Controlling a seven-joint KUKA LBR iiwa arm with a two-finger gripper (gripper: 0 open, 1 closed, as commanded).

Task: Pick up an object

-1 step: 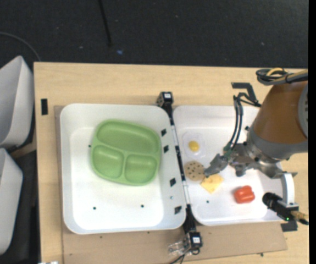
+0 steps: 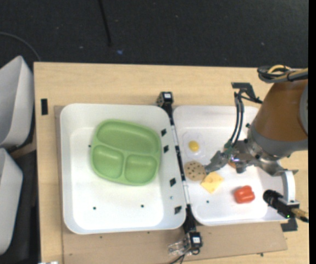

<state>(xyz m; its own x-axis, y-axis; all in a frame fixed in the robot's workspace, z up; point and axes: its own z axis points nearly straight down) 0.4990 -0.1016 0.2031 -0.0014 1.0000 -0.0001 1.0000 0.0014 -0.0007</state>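
— Pale wooden bench (image 2: 119,81) on a dark floor, carrying two shallow white bins side by side, black clips along the shared edge.

— Open room?

— Plenty in the left bin (image 2: 78,213): bare white floor around a green divided plate (image 2: 126,152), smooth plastic, rounded corners, three compartments. Tighter in the right bin (image 2: 212,117): bare along its far side, crowded toward the near half.

— Crowded with what?

— Small yellow round piece (image 2: 193,146) near the dividing edge. Brown speckled cookie (image 2: 194,170) just beside that edge. Yellow cheese wedge (image 2: 212,182) touching or nearly touching the cookie. Glossy red block (image 2: 244,194), apart, toward the near right.

— And the fingers?

— Gripper (image 2: 219,161) low over the right bin, just above the cheese wedge and beside the cookie. Dark, thin fingers, too small and blurred; cannot tell whether spread or closed, nor whether touching anything. Nothing visibly held between them.
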